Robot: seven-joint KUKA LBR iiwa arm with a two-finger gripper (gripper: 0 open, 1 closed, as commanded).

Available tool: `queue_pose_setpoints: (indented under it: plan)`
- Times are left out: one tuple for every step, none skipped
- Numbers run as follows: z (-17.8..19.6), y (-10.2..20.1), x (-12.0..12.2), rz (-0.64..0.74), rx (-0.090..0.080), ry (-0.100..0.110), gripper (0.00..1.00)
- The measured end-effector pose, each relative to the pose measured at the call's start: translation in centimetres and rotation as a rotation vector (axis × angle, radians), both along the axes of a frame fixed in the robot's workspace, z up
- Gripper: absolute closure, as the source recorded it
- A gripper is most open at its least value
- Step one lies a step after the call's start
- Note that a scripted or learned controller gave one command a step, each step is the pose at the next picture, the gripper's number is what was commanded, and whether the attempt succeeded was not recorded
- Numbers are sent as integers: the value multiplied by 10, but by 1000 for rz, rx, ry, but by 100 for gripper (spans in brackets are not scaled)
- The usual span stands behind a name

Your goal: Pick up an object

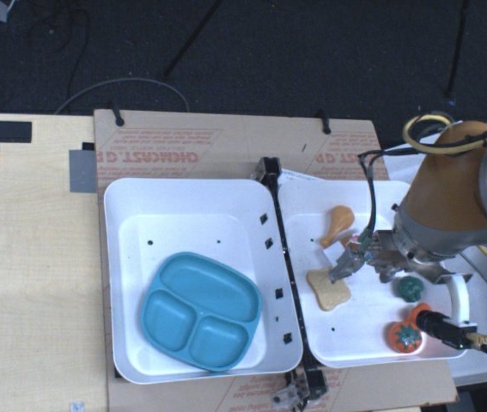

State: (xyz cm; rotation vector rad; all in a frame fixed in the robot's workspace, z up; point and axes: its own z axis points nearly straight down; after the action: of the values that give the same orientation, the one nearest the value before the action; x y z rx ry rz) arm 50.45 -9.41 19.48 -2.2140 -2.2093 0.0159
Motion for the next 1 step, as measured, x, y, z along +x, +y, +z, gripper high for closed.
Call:
queue_pose_setpoints:
  plan:
    - [6, 0, 3, 2, -1, -12, 0]
